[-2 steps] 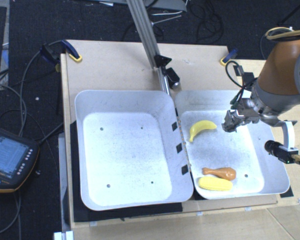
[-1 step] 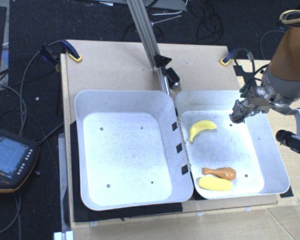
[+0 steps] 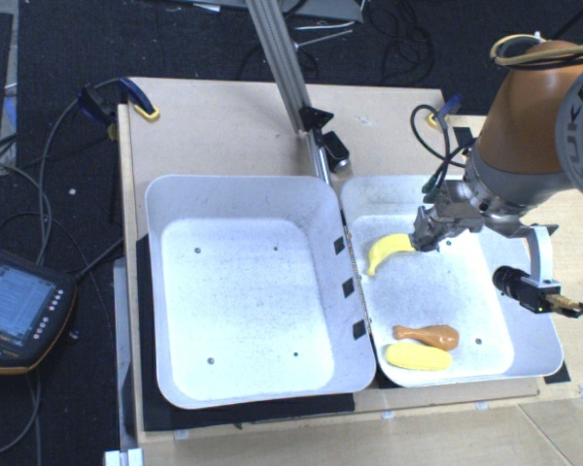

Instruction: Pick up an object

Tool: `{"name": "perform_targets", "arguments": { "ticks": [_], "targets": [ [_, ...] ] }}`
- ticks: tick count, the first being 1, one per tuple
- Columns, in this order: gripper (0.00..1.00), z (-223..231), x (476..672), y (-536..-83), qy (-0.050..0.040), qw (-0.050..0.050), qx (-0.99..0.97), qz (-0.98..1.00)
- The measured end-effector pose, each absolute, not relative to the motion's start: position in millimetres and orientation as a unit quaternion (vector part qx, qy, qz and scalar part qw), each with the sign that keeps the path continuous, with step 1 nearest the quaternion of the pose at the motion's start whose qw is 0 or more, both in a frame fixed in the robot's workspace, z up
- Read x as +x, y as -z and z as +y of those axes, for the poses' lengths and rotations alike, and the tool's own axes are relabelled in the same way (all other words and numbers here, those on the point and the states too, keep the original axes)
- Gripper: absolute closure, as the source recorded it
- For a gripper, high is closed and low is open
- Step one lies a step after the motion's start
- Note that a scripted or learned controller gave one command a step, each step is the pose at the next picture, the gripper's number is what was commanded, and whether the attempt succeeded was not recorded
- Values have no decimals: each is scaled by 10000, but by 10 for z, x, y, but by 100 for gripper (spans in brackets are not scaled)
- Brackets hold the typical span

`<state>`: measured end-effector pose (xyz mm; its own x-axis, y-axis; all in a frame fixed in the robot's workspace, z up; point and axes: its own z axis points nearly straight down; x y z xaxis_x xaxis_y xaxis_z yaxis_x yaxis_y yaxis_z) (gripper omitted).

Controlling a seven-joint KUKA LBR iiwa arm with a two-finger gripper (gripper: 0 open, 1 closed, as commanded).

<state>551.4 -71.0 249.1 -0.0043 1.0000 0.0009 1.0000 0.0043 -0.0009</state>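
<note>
Dark carpet floor (image 3: 58,56), wooden bench (image 3: 223,129), loose cables (image 3: 29,178)

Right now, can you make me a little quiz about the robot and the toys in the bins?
1. True or false: the banana lies in the right bin.
2. Which toy is nearest the gripper? A) banana B) chicken drumstick C) lemon
3. Fill in: the drumstick lies right beside the ____.

Key: 1 true. 2 A, the gripper sits at the banana's end. 3 lemon.
</note>
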Motion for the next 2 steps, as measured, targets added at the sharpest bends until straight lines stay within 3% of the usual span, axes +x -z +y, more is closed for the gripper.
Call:
{"name": "perform_targets", "arguments": {
  "ticks": [2],
  "targets": [
    [100,442,5359,-2463,5,3,-7051,-7091]
  ]
}}
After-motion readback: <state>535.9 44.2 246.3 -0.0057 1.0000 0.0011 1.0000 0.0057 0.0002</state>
